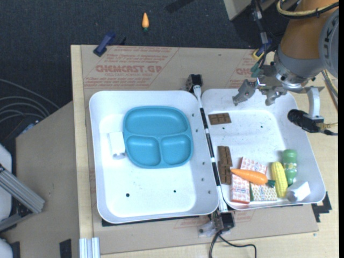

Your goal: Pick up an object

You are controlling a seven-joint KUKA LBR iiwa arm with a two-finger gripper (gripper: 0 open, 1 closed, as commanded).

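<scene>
My gripper [257,96] hangs over the back edge of the right bin [269,136], open, with nothing between its fingers. Below it and to the left a brown chocolate bar [219,119] lies flat in the bin. A second brown bar [224,157] lies by the bin's left wall. At the bin's front sit an orange carrot [250,175], red-and-white boxes [244,184], a yellow corn cob [278,179], a green bottle [290,162] and a small white item [299,191].
The left bin [105,181] holds a blue divided tray [157,136] and a small white block [116,144]. A black fitting [303,120] sticks over the right bin's right side. A blue clip [104,44] and a tiny carrot [145,20] lie beyond the bench.
</scene>
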